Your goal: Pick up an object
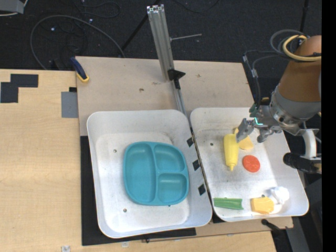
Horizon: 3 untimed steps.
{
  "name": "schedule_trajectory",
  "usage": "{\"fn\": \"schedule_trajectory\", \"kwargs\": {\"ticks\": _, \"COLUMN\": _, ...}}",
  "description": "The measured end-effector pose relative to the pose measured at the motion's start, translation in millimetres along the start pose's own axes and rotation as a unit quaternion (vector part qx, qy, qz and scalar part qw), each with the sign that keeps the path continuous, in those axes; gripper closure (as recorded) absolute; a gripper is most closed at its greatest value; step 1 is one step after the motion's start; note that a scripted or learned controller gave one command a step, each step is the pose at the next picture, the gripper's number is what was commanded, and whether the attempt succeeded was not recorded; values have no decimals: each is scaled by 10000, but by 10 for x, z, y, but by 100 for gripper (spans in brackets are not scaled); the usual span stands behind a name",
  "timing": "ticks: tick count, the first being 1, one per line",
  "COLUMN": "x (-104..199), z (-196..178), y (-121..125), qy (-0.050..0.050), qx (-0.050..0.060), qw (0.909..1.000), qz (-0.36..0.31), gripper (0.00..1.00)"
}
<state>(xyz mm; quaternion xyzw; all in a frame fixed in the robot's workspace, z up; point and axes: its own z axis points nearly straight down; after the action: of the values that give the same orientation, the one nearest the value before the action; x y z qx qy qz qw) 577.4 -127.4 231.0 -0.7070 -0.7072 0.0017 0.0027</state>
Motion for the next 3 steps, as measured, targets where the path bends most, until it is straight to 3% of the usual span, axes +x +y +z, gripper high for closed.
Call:
{"fn": "schedule_trajectory", "kwargs": {"ticks": 1, "x": -1, "z": -12, "y": 7, "qy": -2, "qx": -14, "qw": 10000, "qz": -1, "gripper": 0}}
{"fn": "schedule_trajectory", "kwargs": {"ticks": 3, "x": -4, "z": 984, "y": -39, "qy": 3, "qx": 12, "qw": 10000, "qz": 16, "gripper": 0}}
